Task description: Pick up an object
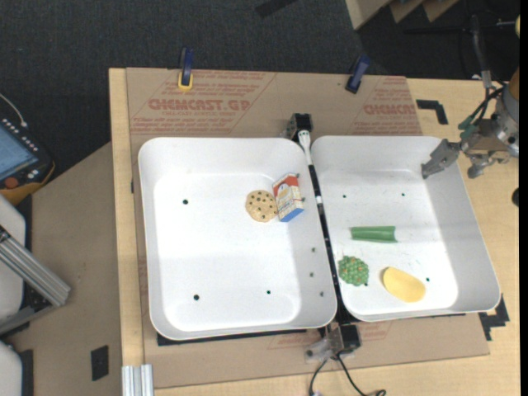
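My gripper [456,164] hangs over the far right corner of the right bin [462,221], open, with nothing between its fingers. In that bin lie a green oblong piece [374,234], a round bumpy green item [353,271] and a yellow oval item [403,285], all towards the near side and well apart from the gripper. The left bin [206,262] holds a round speckled cookie [261,205] and a small red, white and blue carton [288,198], side by side near its far right part.
Both bins rest on a cardboard sheet [247,97] held by two clamps [186,68] at the far edge. A black bracket [300,127] sits between the bins at the back. Cables [330,361] trail off the front edge.
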